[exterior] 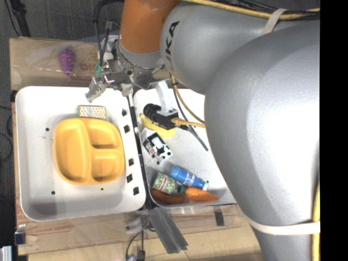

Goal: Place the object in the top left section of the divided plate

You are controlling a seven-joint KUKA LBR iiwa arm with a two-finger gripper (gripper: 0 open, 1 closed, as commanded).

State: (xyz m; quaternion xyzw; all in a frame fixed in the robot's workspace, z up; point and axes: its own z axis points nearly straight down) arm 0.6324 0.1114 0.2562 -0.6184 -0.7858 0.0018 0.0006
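Only readable bit is on the grey arm [217, 64]: dark sideways letters [173, 35], looks like "KA", around 12 o'clock, right by the orange band [144, 20]. Reddish print on the bench [38, 53] at 10 o'clock is too faint to read.

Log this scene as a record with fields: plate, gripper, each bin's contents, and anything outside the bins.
plate: yellow divided plate, in the left bin, sections empty
gripper: gripper over the left bin's top edge, beyond the plate
beside plate: small patterned box, at the plate's top rim
right bin: blue bottle, orange carrot, green item, black-and-white item
outside bins: purple object
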